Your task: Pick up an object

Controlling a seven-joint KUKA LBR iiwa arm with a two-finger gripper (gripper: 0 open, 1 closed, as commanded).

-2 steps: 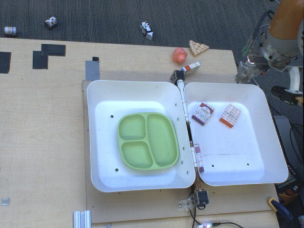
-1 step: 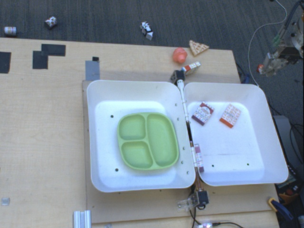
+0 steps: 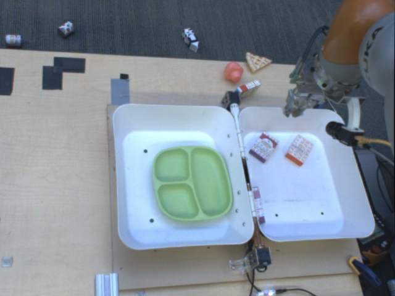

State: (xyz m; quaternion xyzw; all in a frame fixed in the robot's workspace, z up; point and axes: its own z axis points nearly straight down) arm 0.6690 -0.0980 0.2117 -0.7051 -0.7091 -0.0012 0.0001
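Observation:
Two small packets lie in the right bin (image 3: 321, 221): a dark red and white one (image 3: 263, 147) near its left wall and an orange and white one (image 3: 300, 150) just right of it. My gripper (image 3: 295, 105) hangs over the bin's far rim, above and behind the orange packet, apart from both packets. Nothing shows between its fingers. The left bin (image 3: 133, 184) holds a green divided plate (image 3: 192, 183).
Beyond the bins, a red ball (image 3: 233, 71), a pizza-slice toy (image 3: 258, 61) and a small red and white tube (image 3: 249, 87) lie on the bench edge. Small bits are scattered on the dark floor behind. A black cable fitting (image 3: 343, 134) crosses the right bin's right rim.

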